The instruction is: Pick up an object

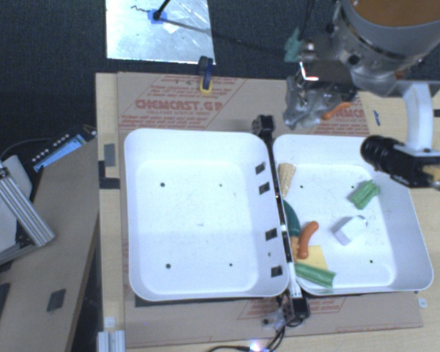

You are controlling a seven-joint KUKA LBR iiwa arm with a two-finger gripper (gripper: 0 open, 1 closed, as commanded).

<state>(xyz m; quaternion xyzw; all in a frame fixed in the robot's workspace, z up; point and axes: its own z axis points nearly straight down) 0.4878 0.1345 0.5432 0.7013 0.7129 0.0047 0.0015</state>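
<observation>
My gripper (306, 113) hangs above the cardboard just beyond the far edge of the right bin (403, 229), near the divider. A small orange shape (337, 111) shows right beside it; I cannot tell whether it is held. In the right bin lie a beige cone (287, 173), a green block (364, 194), a white-grey block (347, 229), an orange carrot-like piece (306, 239) on a yellow flat piece (315, 257), a dark green piece (290, 215) and a light green piece (314, 275) at the near edge.
The left bin (198, 211) sits beside the right one, joined by a black clipped divider (273, 189). A black cylindrical device (393, 159) overhangs the right bin's far right corner. A yellow-blue clamp (204, 75) and a shiny sheet (160, 20) lie behind.
</observation>
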